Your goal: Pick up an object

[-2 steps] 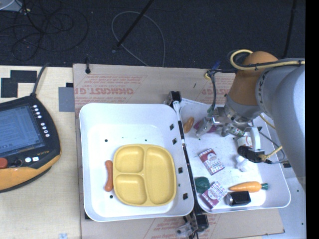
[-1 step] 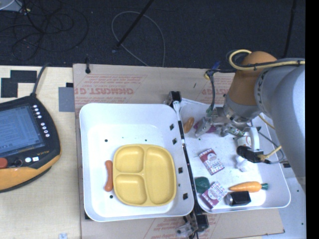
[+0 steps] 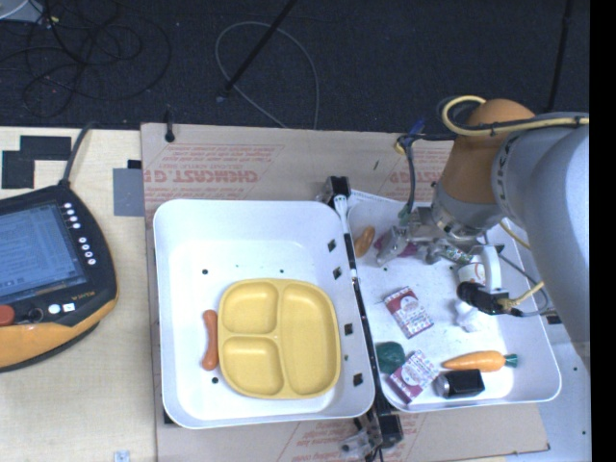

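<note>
Two Bins, One Claw Looking for a Toy

Two white bins sit side by side on the counter. The left bin point(image 3: 183, 229) has a yellow tray point(image 3: 279, 338) with three parts, and a little hot dog point(image 3: 209, 340) lies at its 9 o'clock side. The right bin point(image 3: 539, 378) has the small toys. The claw point(image 3: 423, 243) hangs low at the bin's 11 o'clock corner, near a small orange thing point(image 3: 364, 241) by the wall. I cannot tell if it is open or shut, or if it has anything.

Other toys are free to take: a red packet point(image 3: 408, 312) in the middle, a second red packet point(image 3: 412, 373) at 7 o'clock, a green thing point(image 3: 390, 356) beside it, a carrot point(image 3: 476, 361) and a black block point(image 3: 462, 384) at 5 o'clock.

To do this well, I think the claw should pick one toy that lies alone, come straight down over its middle, and stay off the bin wall.

Red letters on the cardboard point(image 3: 231, 162) are upside down and too blurry to read. The packet print is too small.
</note>
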### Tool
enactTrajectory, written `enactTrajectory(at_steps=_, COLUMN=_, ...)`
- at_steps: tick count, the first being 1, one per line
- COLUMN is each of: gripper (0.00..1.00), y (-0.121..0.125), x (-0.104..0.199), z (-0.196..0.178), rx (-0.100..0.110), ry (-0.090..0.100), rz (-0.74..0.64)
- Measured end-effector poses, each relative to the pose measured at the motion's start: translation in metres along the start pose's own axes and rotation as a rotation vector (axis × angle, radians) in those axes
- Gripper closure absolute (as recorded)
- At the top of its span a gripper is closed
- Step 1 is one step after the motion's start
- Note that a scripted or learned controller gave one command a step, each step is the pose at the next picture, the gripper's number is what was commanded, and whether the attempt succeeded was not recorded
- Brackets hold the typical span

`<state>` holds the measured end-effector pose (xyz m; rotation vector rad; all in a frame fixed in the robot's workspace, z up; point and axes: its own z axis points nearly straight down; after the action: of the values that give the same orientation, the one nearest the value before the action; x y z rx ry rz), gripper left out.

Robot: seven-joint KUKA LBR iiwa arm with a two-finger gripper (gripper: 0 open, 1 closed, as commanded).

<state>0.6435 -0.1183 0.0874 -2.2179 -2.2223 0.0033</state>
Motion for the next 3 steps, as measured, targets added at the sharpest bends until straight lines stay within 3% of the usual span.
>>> enactTrajectory(at_steps=2, gripper=0.00, y=-0.001, x=0.033, z=-0.001, rx=0.001, ry=-0.006, rz=0.004)
enactTrajectory(at_steps=3, gripper=0.00, y=0.000, x=0.005, z=0.000, rx=0.000, ry=0.000, rz=0.003)
